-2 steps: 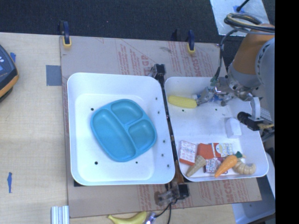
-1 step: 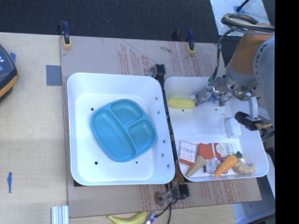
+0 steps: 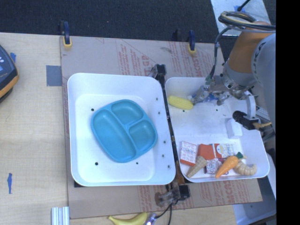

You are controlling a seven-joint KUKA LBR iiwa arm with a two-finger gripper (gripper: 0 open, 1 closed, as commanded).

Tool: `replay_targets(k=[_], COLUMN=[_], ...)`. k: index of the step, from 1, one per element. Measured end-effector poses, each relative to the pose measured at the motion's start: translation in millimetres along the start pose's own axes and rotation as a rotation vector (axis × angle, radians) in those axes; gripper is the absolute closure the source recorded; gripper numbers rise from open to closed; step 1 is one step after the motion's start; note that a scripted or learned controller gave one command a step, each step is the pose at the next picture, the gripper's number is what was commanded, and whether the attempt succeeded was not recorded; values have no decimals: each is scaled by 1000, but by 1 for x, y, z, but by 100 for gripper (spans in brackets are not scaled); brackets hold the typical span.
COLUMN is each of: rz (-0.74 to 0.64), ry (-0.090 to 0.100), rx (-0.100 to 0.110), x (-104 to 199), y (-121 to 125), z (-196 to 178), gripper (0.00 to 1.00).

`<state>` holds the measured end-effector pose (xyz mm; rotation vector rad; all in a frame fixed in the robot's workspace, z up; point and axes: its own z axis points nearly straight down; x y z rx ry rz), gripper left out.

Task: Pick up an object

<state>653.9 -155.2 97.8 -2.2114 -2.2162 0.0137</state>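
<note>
A yellow corn-like toy (image 3: 180,102) lies at the far left of the right bin (image 3: 206,125). My gripper (image 3: 200,96) hangs low over that bin, just right of the yellow toy and close to its end. Along the bin's front edge lie a red-and-white carton (image 3: 188,153), an orange-red carton (image 3: 215,151), an ice cream cone (image 3: 197,166), a carrot (image 3: 227,166) and a pale toy (image 3: 246,169). I see nothing held in the gripper.
The left bin (image 3: 79,102) holds a blue divided plate (image 3: 123,130). A yellow banana (image 3: 127,218) lies on the bench below the bins. A black clamp (image 3: 160,71) sits between the bins at the back. The arm (image 3: 248,55) comes in over the right bin's far right corner.
</note>
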Motion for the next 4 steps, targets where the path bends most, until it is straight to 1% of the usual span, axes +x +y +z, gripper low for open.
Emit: replay_targets(k=[1, 2, 3, 4], rz=[0, -2, -1, 0], ry=[0, -1, -2, -1], rx=[-1, -10, 4, 3], x=[7, 12, 56, 55], y=[0, 2, -1, 0], z=[-2, -16, 8, 8], gripper=[0, 0, 0, 0])
